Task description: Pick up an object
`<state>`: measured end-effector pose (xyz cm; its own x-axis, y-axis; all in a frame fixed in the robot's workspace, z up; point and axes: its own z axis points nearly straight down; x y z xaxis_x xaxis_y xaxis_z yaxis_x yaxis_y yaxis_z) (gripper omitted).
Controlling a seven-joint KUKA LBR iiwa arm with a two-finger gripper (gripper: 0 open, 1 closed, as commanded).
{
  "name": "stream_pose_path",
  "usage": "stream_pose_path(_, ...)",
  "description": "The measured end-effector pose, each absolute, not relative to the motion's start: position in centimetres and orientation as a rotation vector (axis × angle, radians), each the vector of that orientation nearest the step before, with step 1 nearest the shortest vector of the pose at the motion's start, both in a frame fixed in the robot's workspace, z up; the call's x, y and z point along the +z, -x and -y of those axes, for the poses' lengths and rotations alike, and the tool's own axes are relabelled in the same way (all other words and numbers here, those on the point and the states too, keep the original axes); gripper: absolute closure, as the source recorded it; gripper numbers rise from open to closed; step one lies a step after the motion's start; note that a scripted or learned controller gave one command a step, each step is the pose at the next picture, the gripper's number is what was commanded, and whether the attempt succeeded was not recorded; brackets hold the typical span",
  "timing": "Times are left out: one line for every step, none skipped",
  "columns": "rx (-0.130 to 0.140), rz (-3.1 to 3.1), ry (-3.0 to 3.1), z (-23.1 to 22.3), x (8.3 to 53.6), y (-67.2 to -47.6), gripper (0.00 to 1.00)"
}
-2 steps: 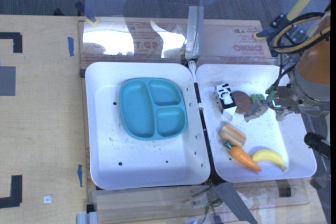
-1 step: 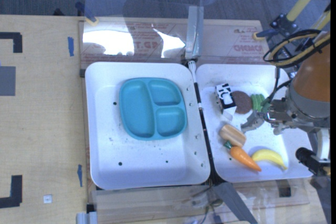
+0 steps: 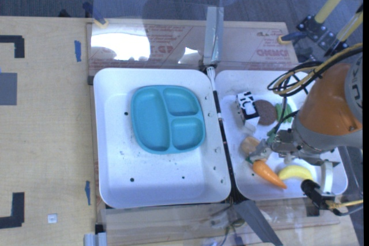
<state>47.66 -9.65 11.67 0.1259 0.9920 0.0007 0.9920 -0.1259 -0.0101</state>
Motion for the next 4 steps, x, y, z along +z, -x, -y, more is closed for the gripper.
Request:
stream_pose_path(-0.02,2.233,2.234,9.4,9.4,-48.6,0.0)
stream_pose_path(-0.03,2.235,2.234,9.1,10.4,-48.8,1.0)
stream_pose_path(-0.008,2.755,1.522,10.7,8.9,-48.6,1.0)
stream_pose_path(-0.008,2.914,1.202,5.3,18.9,-55.3,1.0)
